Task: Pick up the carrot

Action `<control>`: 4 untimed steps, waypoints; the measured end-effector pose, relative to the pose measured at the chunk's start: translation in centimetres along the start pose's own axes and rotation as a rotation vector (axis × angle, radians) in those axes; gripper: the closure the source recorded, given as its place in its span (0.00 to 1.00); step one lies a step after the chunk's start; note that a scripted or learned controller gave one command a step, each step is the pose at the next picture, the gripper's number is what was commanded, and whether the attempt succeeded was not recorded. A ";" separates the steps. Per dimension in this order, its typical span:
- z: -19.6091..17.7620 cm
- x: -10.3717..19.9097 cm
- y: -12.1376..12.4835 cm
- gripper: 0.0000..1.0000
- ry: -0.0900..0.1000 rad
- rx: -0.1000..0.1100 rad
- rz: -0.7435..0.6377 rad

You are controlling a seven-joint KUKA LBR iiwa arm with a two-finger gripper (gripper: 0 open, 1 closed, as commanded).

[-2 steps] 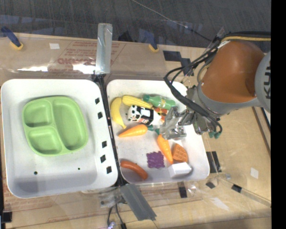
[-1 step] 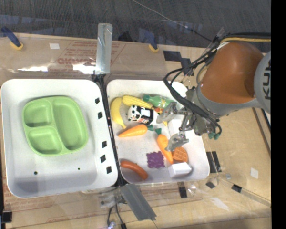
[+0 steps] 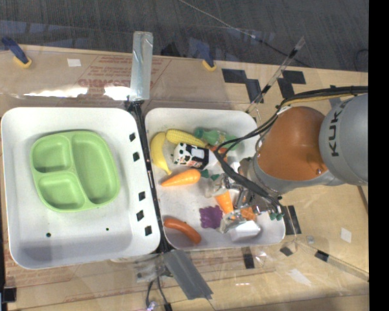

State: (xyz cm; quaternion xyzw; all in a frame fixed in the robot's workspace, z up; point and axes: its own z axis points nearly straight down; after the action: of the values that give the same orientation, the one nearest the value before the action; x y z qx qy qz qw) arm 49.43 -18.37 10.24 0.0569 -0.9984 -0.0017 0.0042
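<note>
two shallow white bins side by side on a worktop (image 3: 65, 70) covered with brown cardboard and clear sheeting. in the left bin (image 3: 26, 238), a green tray (image 3: 74, 169) with three compartments, lying flat toward the upper middle.

in the right bin (image 3: 181, 116), a cluster of toy food. carrot (image 3: 180, 178) lying on its side near the bin's left-centre, pointed end toward the left, thick end toward the right, just below a black-and-white cow-patterned piece (image 3: 190, 154) and touching or nearly touching it. banana (image 3: 159, 151) upright along the left wall, just left of the cow piece. corn cob (image 3: 183, 137) slanting above, with something green (image 3: 209, 137) just right of it. sausage (image 3: 182, 230) near the bottom left corner, well apart from the carrot. purple grapes (image 3: 211, 217) lower centre.

grey arm (image 3: 347, 141) with orange band (image 3: 292, 146) reaching in from the right, over the bin's right half. claw (image 3: 236, 216) low in the lower right part of the bin, beside the grapes and next to a small orange piece (image 3: 224, 201) and a white block (image 3: 245, 230). cannot tell how wide the claw stands, nor whether anything sits in it. carrot apart from the claw, to its upper left, resting free on the bin floor.
</note>
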 end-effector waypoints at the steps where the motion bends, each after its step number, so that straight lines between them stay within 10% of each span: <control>1: 0.9 0.5 0.6 0.00 -0.011 0.005 -0.011; 2: 1.0 -0.7 -0.6 0.00 -0.010 0.006 -0.323; 3: -0.3 -1.0 -0.5 1.00 -0.015 0.009 -0.327; 4: -9.2 -2.8 5.6 1.00 -0.017 0.008 -0.246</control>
State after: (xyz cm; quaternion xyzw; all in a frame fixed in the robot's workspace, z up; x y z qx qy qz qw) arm 51.69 -12.55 19.39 0.1787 -0.9839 0.0012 -0.0048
